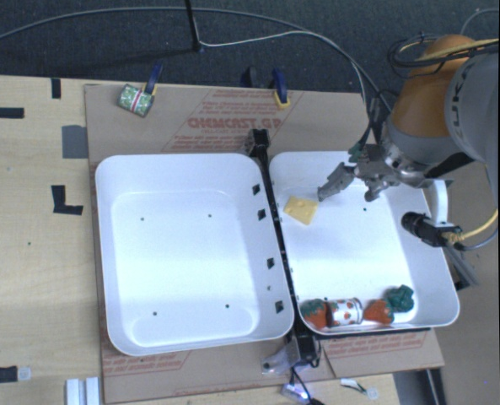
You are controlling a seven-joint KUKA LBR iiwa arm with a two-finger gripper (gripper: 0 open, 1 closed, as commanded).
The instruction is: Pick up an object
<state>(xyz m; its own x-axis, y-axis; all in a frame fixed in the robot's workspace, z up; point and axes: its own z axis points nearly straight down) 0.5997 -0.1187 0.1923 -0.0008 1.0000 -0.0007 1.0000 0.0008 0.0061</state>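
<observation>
The two-finger gripper (349, 186) is seen hanging over the back part of the right white bin (418, 251), fingers spread fairly wide with nothing between them; one grey finger (334, 183) is pointed down-left toward a pale yellow wedge-shaped block (300, 210), which is lying just beside that fingertip but apart from it, near the bin's left wall. Along the near rim of the same bin a little row of stuff is lined up: an orange-red item with a green top (316, 312), a red and white can-like piece (345, 312), another orange bit (378, 313) and a teal lump (399, 296), packed close together. The left white bin (182, 251) is sat right next to it, joined by a black divider strip (272, 243). Both are rested on a brown cardboard sheet (224, 121) over a light wooden bench (30, 226), with a small green and white box (136, 99) parked at the cardboard's far corner and dark carpet (89, 24) behind.
</observation>
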